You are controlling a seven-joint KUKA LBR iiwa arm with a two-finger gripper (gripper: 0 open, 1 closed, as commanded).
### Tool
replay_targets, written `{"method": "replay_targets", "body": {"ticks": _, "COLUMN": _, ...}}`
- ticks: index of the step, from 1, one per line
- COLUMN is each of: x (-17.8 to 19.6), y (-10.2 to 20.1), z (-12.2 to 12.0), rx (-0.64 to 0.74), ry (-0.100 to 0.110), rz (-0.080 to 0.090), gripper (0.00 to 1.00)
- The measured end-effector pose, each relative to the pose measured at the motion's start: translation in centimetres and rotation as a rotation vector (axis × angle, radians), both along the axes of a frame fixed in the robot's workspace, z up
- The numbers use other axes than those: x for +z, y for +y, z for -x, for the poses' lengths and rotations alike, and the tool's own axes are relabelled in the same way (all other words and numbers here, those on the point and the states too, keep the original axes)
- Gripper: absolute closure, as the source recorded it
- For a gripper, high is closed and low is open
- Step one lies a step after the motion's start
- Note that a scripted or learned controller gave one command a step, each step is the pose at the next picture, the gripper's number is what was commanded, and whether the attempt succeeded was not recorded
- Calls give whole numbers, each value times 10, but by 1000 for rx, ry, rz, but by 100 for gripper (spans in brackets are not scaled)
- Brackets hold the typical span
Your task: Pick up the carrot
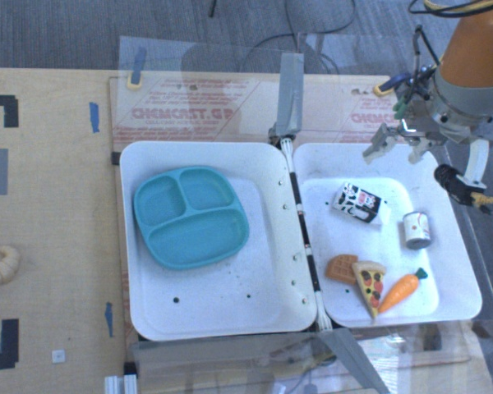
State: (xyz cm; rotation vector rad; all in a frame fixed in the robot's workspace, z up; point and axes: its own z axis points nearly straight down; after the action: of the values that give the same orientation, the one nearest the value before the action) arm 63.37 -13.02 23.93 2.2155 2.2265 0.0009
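I have the gripper point(398, 142) hanging over the far edge of the right bin point(468, 298), with nothing between its fingers; they stand spread apart, one toward the left at the bin's back rim and one nearer the arm. So the tool is released and holding nothing.

The carrot point(400, 290) lies well apart from the tool, at the near end of the same bin, resting flat on the floor with its green top pointing up and right and its tip down and left. It touches, or very nearly touches, the toy pizza slice point(369, 283) on the side away from the arm, and a brown cookie-like piece point(342, 268) sits just beyond that. I judge that crowding matters: a grasp should close across the carrot's narrow width, from the open side, so the fingers do not catch the pizza slice.

Between the tool and the carrot lie a small black-and-white carton point(357, 203), near the gripper, and a small can point(416, 229) toward the arm's side. The left bin point(140, 302), holding a blue divided plate point(191, 217), is far off to the tool's left and plays no part.

The arm point(468, 56) comes in from the right with the wrist tilted over the bin's back corner. I read this as the approach stage, descent not yet begun.
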Motion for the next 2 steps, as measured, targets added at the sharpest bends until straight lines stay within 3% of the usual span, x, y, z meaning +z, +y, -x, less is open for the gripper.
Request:
{"method": "replay_targets", "body": {"ticks": 1, "x": 1, "y": -73, "z": 82, "rx": 135, "ry": 0, "rz": 1, "gripper": 0}}
{"method": "replay_targets", "body": {"ticks": 2, "x": -134, "y": -70, "z": 140, "rx": 115, "ry": 0, "rz": 0, "gripper": 0}}
